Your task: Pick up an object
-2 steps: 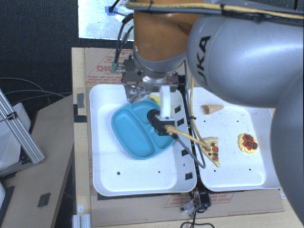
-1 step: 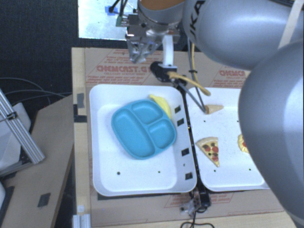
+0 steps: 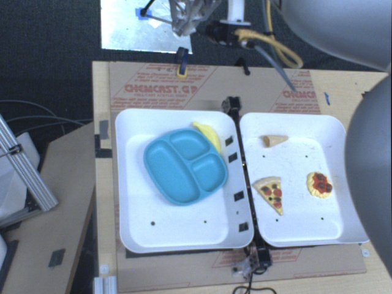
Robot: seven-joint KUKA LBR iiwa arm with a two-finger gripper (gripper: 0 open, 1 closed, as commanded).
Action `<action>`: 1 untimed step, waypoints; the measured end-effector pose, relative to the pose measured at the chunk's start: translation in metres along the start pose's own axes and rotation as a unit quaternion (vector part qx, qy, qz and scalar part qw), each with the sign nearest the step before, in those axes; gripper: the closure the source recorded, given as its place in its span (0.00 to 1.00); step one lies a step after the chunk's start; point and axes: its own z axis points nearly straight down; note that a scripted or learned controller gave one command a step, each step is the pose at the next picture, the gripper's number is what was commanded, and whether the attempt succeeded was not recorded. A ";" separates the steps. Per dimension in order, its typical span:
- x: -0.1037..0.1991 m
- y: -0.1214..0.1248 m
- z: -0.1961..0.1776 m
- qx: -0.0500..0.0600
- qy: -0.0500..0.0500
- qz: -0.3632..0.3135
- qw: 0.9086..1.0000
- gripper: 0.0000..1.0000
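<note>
A blue divided plate (image 3: 184, 166) lies in the left bin (image 3: 136, 225), with a yellow banana (image 3: 209, 135) tucked against its far right edge. In the right bin (image 3: 306, 231) lie a pizza slice (image 3: 270, 193), a small round pizza (image 3: 320, 184) and a tan wedge of bread (image 3: 274, 140). My gripper (image 3: 184, 17) hangs high at the top of the view, above the bench's far edge and well away from both bins, with nothing seen between its fingers.
The grey arm (image 3: 343, 17) fills the upper right and its lower part covers the right bin's right edge. A yellow cable (image 3: 275, 45) loops below the wrist. A blue and yellow clamp (image 3: 182, 62) sits at the bench's far edge.
</note>
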 end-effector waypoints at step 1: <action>-0.063 -0.075 0.082 0.012 -0.004 0.003 1.000 1.00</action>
